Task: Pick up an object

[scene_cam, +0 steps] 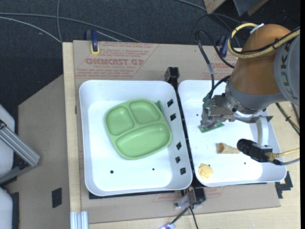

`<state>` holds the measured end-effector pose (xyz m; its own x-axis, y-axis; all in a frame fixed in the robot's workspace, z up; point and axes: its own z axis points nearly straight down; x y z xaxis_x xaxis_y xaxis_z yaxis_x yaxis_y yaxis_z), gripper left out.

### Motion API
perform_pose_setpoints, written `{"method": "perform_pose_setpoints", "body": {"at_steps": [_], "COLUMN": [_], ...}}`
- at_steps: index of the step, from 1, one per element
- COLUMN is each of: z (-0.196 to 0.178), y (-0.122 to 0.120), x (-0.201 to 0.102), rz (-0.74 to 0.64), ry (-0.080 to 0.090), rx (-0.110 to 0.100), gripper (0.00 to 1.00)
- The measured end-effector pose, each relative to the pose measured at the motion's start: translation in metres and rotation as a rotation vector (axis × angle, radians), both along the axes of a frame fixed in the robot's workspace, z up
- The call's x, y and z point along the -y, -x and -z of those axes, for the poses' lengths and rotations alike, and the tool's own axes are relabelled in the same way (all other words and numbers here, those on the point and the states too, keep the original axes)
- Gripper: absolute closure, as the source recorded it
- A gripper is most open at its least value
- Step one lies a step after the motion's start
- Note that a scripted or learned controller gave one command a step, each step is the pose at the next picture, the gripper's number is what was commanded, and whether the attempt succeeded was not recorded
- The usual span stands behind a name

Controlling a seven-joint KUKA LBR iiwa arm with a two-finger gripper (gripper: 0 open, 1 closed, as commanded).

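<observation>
Far left of the claw, the left bin (90, 142) holds a green divided plate (138, 128), three compartments, lying flat near the bin's middle and turned slightly askew. Between the two bins runs a dark divider strip with small black clips (175, 123), just left of the claw. The claw (212, 120) sits low in the right bin (190, 94), in its upper left part, beneath the grey wrist and the orange band (259, 56) of the arm, which comes in from the right. Fingers point down toward the bin floor; a small green object (208, 126) shows at the fingertips, touching or just under them, but whether it sits between the fingers cannot be told from this angle, nor can the spread of the fingers. Below and slightly right of the claw lies a tan wedge-shaped piece (227, 149), apart from the green object. Further below the claw, near the bin's front rim, rests a small pale yellow lump (205, 171). Right of the tan piece, a black cylindrical part (252, 150) with a yellow cable hangs over the bin, below and to the right of the claw. Both bins stand on a brown board (119, 56) laid on the counter, with printed red lettering behind the left bin.
</observation>
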<state>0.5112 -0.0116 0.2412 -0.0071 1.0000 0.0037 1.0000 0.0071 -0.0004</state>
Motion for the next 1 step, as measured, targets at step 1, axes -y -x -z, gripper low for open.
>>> {"method": "perform_pose_setpoints", "body": {"at_steps": [1], "z": [-0.0008], "y": [-0.0124], "x": [-0.0546], "rz": [0.0], "ry": [0.001], "rx": [0.002], "gripper": [1.0]}}
